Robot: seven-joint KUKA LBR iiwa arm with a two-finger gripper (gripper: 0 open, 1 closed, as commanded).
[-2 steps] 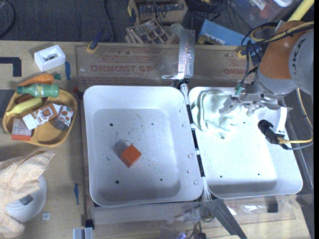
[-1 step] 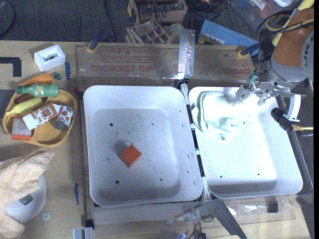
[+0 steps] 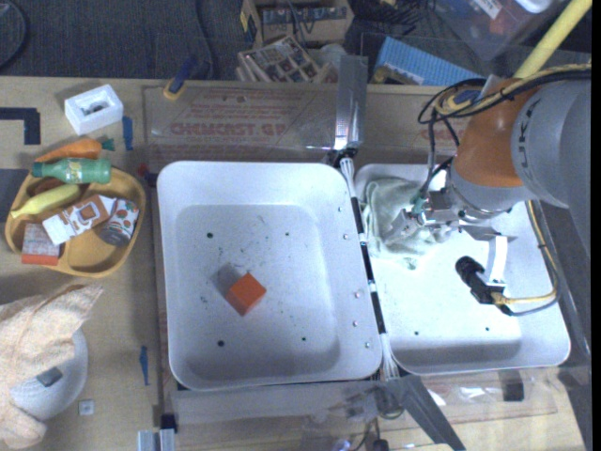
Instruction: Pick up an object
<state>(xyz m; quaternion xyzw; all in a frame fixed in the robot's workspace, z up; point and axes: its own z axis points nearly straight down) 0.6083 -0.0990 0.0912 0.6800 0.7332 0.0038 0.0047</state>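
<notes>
Camera view from above the bench shows two shallow white plastic bins side by side: the left bin [image 3: 188, 195] and the right bin [image 3: 535, 346]. A small orange cube [image 3: 248, 293] lies on the left bin's floor, near its centre and toward 6 o'clock, just beside a small grey block [image 3: 226, 277] at its 10 o'clock. A crumpled pale green-white cloth [image 3: 390, 216] lies in the right bin at its 10 o'clock corner, against the wall shared with the left bin. The grey arm with the orange band [image 3: 488, 144] reaches in from 3 o'clock, and its two-finger gripper [image 3: 420, 216] is low over the cloth's 3 o'clock edge; whether it is open or closed, or has any cloth in it, cannot be told at this angle. Judged step: the approach or grasp attempt on the cloth, with no lift evident. The next move calls for closing on a raised fold of the cloth, then a straight vertical lift clear of the bin wall; thin fabric may slip free.
</notes>
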